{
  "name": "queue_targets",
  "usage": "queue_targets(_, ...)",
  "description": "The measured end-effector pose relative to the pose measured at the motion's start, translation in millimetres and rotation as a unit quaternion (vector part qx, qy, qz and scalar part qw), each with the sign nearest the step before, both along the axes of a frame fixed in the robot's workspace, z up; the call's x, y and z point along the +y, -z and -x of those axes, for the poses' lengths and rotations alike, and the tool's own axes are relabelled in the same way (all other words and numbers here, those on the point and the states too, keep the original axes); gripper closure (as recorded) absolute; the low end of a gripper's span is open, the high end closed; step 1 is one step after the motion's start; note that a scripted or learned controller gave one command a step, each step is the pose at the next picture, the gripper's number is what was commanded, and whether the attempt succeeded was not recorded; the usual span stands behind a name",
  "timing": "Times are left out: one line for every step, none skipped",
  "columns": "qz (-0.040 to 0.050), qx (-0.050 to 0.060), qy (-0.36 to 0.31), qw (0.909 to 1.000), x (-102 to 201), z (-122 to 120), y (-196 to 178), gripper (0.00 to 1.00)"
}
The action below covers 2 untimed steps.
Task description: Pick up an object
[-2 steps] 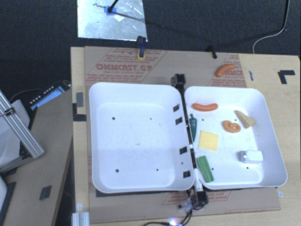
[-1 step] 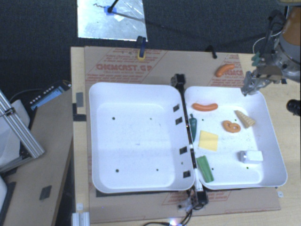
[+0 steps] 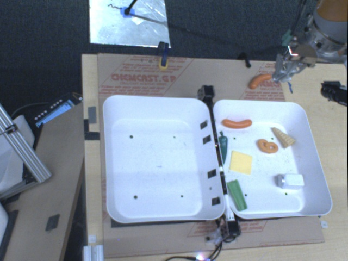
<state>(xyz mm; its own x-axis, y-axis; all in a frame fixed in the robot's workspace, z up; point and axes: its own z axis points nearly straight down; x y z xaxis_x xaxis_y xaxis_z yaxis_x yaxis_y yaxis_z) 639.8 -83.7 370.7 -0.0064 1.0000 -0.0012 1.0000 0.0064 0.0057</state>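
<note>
My gripper (image 3: pixel 281 76) hangs at the upper right, beyond the far edge of the right bin (image 3: pixel 312 145). A short orange sausage-shaped piece (image 3: pixel 260 81) juts out to the left of the fingertips, and its right end looks pinched between them. It appears over the cardboard behind the bin. In the right bin lie a second orange sausage (image 3: pixel 237 123), an orange ring-shaped piece (image 3: pixel 267 145), a tan cone (image 3: pixel 283 137), a yellow square (image 3: pixel 241 162), a green block (image 3: pixel 236 194), a white and grey block (image 3: pixel 290 180) and a small dark green piece (image 3: pixel 222 142).
The left bin (image 3: pixel 157 105) adjoins the right one along a clipped centre seam. Both rest on a cardboard sheet (image 3: pixel 147 75). A foil-covered sheet (image 3: pixel 128 15) lies at the back left, and a metal frame (image 3: pixel 22 151) stands at the left.
</note>
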Motion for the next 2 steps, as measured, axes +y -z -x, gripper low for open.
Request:
queue_targets(0.0005,0.004,0.004,1.0000,-49,-27,53,1.00)
queue_targets(0.0009,-0.008,0.000,1.0000,-23,-29,-109,1.00)
